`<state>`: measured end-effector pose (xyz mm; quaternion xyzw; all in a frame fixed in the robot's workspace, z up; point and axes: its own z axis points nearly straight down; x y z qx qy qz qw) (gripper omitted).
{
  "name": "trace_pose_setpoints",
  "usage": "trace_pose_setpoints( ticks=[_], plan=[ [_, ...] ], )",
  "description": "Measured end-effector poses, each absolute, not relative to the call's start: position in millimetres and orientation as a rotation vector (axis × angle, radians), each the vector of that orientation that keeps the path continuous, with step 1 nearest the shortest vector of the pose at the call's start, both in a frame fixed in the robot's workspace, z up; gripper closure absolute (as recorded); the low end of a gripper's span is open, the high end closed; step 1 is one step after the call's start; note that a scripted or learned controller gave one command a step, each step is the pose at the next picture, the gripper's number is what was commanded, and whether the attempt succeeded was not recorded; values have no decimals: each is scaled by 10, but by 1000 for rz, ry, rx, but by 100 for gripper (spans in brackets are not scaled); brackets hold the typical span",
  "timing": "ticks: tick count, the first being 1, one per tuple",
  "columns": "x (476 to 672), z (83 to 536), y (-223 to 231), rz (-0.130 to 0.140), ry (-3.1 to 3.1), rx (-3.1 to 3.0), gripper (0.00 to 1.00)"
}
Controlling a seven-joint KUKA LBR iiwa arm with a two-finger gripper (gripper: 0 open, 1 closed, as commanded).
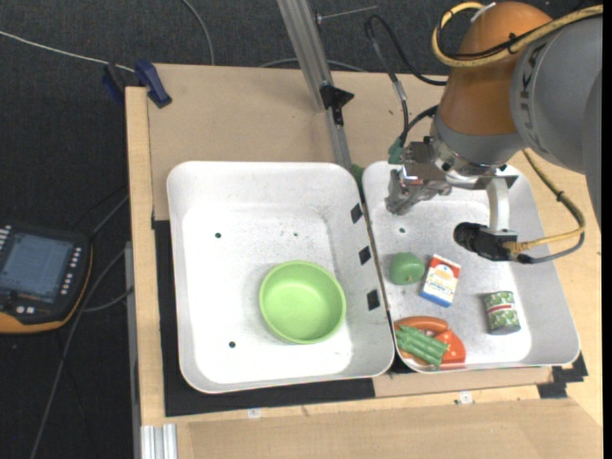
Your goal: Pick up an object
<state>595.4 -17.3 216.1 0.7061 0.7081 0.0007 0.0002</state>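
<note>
End effector (409, 191) hung over the right bin's (545, 295) far end; finger state could not be told. Nothing lifted: green object (406, 269), carton (441, 280) and can (500, 312) lay below. Pick not started.

No word, brand, number or sign can be read anywhere. The small carton (441, 280) in the right bin (550, 256) carries printed artwork in white, orange and blue, but the print is too small and blurred to make out as letters. The green can (500, 312) beside it has a pale band of label around its side (possibly lettering, though nothing resolves). The handheld pendant (36, 271) lying off the tabletop (239, 113) at the left edge shows a bluish screen with faint rows of marks, none legible. The black tabs (364, 254) along the seam between the bins are plain.
</note>
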Motion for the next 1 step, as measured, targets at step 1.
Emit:
trace_pose_setpoints(
  ticks=[1],
  plan=[
    [5947,2194,307,2,2226,2217,100]
  ],
)
